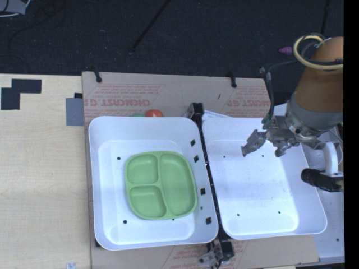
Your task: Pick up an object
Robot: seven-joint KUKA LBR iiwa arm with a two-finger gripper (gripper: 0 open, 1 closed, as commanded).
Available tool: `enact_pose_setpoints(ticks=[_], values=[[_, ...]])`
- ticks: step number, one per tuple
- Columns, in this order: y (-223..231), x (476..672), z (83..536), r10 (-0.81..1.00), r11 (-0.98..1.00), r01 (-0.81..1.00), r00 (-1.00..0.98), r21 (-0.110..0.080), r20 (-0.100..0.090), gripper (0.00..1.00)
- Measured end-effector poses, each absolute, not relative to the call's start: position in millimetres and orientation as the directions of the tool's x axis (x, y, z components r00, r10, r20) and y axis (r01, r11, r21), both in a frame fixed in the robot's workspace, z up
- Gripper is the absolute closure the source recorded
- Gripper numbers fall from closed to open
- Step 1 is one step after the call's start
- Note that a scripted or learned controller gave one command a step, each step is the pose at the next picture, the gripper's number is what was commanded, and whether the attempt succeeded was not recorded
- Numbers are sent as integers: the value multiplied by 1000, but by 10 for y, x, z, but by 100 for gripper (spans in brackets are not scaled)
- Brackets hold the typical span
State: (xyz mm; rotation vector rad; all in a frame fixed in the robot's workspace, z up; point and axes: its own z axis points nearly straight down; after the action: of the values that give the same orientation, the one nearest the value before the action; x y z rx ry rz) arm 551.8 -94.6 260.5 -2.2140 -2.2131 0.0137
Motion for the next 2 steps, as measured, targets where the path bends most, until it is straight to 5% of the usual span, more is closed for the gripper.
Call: enact_pose_setpoints(ticks=[1, 2], values=[[-947, 5536, 2662, 1000, 1, 1000, -1, -3, 1, 0], [-966, 5546, 2220, 1000, 0, 1000, 0, -8, 1, 0]])
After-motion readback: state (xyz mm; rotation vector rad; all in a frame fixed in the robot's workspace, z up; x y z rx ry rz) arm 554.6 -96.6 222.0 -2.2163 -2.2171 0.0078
